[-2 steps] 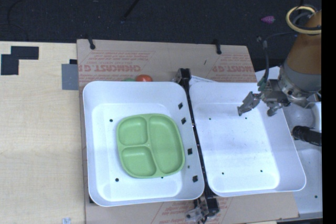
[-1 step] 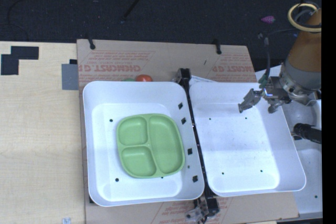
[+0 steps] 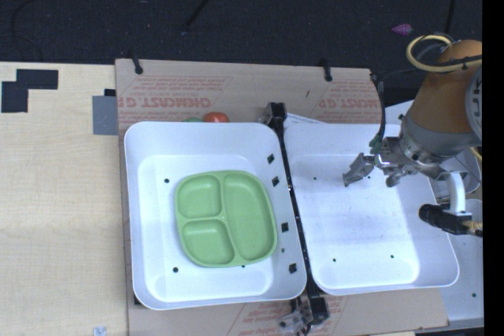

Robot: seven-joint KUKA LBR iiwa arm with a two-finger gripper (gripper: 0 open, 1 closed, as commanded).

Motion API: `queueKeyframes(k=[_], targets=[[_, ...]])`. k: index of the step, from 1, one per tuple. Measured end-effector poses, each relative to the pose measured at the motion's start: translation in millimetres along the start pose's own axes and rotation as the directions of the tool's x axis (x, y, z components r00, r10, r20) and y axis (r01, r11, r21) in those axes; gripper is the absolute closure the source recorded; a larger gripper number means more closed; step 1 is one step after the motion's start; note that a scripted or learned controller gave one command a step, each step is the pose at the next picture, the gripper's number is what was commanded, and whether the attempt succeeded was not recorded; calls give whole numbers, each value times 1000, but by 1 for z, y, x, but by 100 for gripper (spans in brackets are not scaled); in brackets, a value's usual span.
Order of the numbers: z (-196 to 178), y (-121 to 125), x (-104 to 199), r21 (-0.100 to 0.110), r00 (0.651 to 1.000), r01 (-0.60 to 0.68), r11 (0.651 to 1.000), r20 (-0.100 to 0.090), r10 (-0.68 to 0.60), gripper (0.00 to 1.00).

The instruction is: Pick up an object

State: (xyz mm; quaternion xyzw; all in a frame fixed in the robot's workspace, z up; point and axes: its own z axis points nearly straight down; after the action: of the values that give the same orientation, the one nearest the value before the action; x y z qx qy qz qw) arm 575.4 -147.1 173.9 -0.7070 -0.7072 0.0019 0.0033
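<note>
My end effector [image 3: 376, 171] hangs over the right bin [image 3: 370, 264], near that bin's far right corner, with my orange-banded wrist reaching in from the counter's right edge. My two fingers [image 3: 357, 171] are spread wide apart, tips pointing toward the bin's middle, and nothing sits between them. The green divided plate [image 3: 225, 217] lies flat in the middle of the left bin [image 3: 150, 169], well apart from my end effector, with the black divider between the two bins separating us. A small red and green object [image 3: 213, 119] peeks up just behind the left bin's far edge, on the cardboard sheet [image 3: 236, 94].
</note>
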Motion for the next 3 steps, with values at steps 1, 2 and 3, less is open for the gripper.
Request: queueKeyframes(k=[1, 2, 3], targets=[[52, 4, 9, 0, 1000, 1, 1000, 0, -1, 0], [88, 4, 10, -2, 1000, 0, 1000, 1, 0, 0], [76, 4, 9, -4, 1000, -3, 1000, 1, 3, 100]])
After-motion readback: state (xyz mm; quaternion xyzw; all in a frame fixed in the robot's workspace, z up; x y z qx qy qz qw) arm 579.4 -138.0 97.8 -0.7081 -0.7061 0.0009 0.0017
